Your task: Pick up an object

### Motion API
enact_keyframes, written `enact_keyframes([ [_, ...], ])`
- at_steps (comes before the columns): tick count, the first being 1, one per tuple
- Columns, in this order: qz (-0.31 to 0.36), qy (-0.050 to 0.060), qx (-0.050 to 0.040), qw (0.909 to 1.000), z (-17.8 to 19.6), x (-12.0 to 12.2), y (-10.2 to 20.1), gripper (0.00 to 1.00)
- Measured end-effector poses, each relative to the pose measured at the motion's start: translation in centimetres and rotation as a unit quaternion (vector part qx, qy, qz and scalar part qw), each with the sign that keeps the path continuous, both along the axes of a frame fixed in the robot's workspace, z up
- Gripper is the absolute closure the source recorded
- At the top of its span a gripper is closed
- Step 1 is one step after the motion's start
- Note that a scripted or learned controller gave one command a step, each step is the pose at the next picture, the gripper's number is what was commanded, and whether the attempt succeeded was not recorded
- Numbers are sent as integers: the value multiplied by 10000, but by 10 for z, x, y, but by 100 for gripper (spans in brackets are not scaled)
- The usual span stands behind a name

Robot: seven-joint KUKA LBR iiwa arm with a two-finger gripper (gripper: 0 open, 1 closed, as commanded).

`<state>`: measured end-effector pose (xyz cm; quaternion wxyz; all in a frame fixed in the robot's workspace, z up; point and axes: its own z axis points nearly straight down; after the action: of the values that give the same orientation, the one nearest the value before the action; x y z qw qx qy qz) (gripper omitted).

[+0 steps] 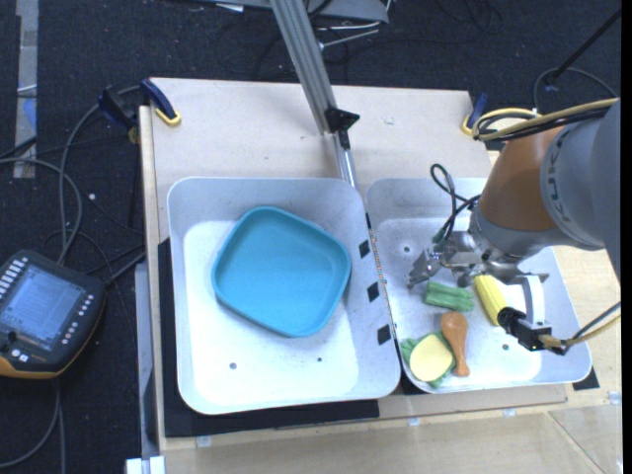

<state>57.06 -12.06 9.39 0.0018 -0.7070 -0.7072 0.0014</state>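
Note:
The right bin point(397, 215) holds several small things. A green pod-shaped piece point(449, 295) lies near its middle, with a yellow corn-like piece point(488, 297) just to its right. An orange drumstick point(456, 334) and a round yellow-green slice point(431, 356) lie near the front wall. My gripper point(429, 269) is low over the right bin. It sits just up and left of the green piece, close to it, and I see nothing held in it. The arm's grey and orange wrist point(533, 200) hides the bin's back right part.
A blue square plate point(281, 270) lies tilted in the left bin point(188, 265). A slanted metal pole point(311, 67) comes down to the divider between the bins. A teach pendant point(39, 309) lies on the floor at the left. Yellow clamps hold the board's back corners.

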Motion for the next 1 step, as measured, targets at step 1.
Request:
enact_keyframes([
  [1, -3, -24, -3, 10000, 13, 1, 0, 100],
])
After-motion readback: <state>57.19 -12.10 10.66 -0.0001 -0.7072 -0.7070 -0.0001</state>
